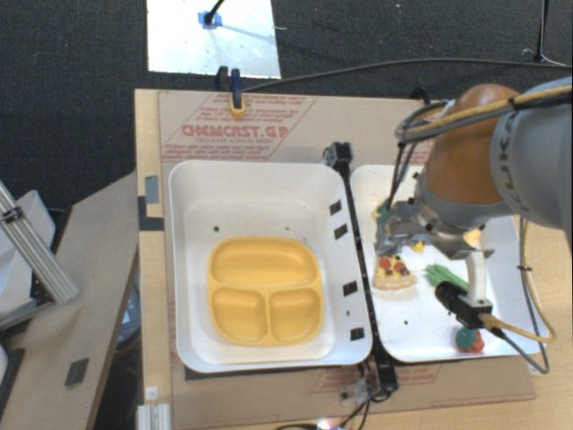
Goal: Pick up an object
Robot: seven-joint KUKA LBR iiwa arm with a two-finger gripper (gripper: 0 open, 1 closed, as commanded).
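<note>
Dark carpet is surrounding the table [269,115], which is carrying two white bins side by side. A yellow divided tray [266,289] is lying flat in the left bin [192,195], well apart from the arm [528,159]. The arm is reaching over the right bin [421,343] and hanging its pincer [391,238] just above a pizza-slice toy [394,276], probably the pick target since it is lying closest beneath. A green piece [445,276] and a red-and-green ball [469,339] are lying nearby. Whether the pincer is open or gripping anything cannot be told
</note>
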